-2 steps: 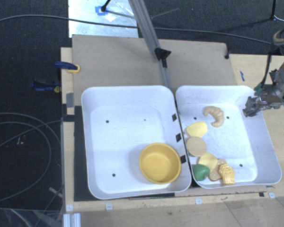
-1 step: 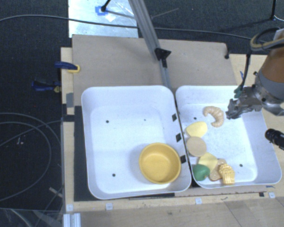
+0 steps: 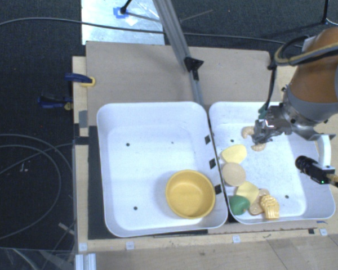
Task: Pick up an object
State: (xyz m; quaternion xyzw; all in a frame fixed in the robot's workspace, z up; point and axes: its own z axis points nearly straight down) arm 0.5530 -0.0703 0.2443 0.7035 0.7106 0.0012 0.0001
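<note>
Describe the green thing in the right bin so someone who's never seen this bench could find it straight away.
Start at the right shallow white bin and go to its near left corner, beside the wall shared with the left bin. There, at the bottom of a small cluster, lies the small green rounded object. It is the only green piece, set against the pale yellow piece just above it.

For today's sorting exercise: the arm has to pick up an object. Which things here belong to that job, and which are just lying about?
Part of the job:
- pincer, low over the right bin
- small tan pieces at it
- pale yellow piece, beige round piece, green piece, golden toy
- yellow bowl in the left bin

Lying about:
- blue and yellow clamps
- floor cables
</note>
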